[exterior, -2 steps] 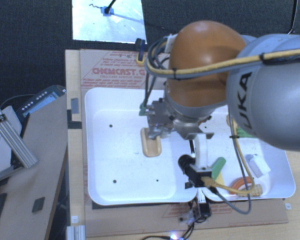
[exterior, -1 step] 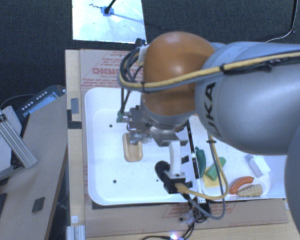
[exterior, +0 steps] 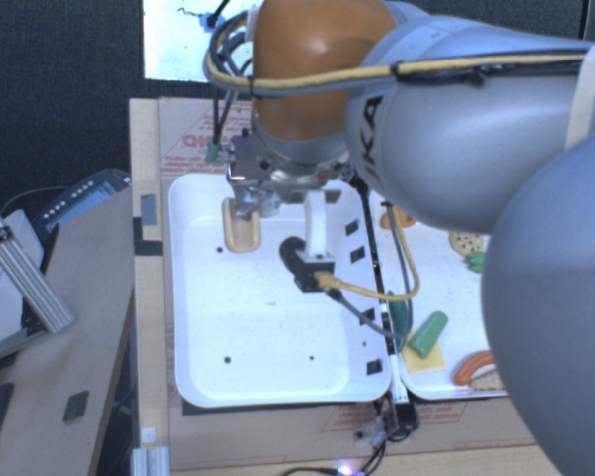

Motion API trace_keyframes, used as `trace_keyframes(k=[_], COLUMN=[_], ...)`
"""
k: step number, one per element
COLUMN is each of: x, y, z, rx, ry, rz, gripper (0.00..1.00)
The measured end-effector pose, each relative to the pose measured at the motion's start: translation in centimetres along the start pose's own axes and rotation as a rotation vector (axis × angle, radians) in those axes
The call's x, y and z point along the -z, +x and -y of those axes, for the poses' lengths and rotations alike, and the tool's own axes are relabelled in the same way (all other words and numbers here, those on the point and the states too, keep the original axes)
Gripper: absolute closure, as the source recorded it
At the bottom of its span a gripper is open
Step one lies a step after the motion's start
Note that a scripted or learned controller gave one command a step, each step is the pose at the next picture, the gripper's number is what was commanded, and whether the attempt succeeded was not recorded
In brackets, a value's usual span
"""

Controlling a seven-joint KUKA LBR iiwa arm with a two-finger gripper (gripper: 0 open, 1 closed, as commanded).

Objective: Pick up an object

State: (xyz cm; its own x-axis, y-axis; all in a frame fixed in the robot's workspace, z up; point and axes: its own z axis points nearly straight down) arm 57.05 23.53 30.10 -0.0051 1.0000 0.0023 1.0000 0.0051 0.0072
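Observation:
My gripper (exterior: pixel 244 206) hangs over the upper left part of the left white bin (exterior: pixel 228 365). A tan, rounded wooden block (exterior: pixel 241 234) shows directly below the gripper, touching or nearly touching its tip. Whether the block rests on the bin floor or is lifted off it cannot be told from this angle. The arm's orange band and grey body cover the bin's far edge and much of the right bin (exterior: pixel 446 390).
In the right bin lie a green cylinder (exterior: pixel 427 332) on a yellow piece (exterior: pixel 425 358), an orange curved item (exterior: pixel 473 367) at the front, a speckled tan round thing (exterior: pixel 465 243) and a small orange piece (exterior: pixel 397 219). A dark green object (exterior: pixel 398 315) lies by the divider.

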Motion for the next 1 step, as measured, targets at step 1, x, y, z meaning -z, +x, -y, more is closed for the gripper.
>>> trace_keyframes(k=[1], x=[17.5], y=[-0.11], z=[-3.47], rx=[0.001], ry=[-0.014], rz=[-0.005], gripper=[1.0])
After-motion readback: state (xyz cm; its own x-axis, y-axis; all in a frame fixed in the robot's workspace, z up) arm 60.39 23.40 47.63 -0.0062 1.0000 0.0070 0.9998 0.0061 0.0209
